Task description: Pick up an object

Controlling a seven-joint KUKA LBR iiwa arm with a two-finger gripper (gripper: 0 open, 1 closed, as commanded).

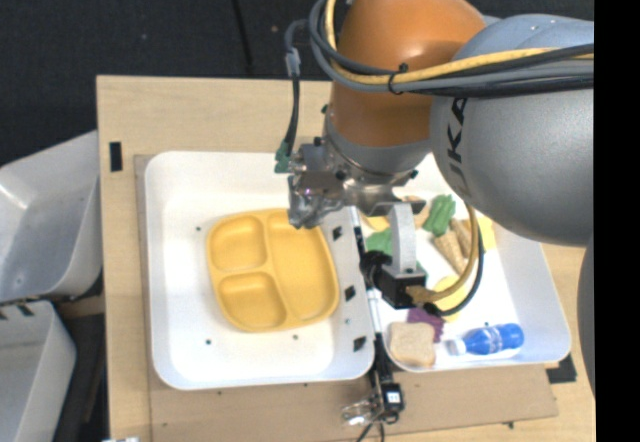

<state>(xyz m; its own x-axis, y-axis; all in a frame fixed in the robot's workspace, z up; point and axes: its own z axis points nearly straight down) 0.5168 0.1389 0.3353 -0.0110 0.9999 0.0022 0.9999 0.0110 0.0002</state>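
A yellow divided plate (pixel 270 270) lies in the left bin (pixel 170 330). My gripper (pixel 311 204) hangs low over the plate's far right corner, close to the wall between the bins, and the wrist hides most of it. In the right bin (pixel 545 325) lie a green piece (pixel 438 213), a tan cone-like piece (pixel 453 249), a slice of bread (pixel 411 344), a blue bottle (pixel 489 340) and a small purple thing (pixel 433 324). Nothing shows between the gripper's parts that I can see.
The big grey and orange arm covers the far part of the right bin. Another small green piece (pixel 380 242) sits by the dividing wall. White equipment (pixel 45 220) stands off the bench at the left.
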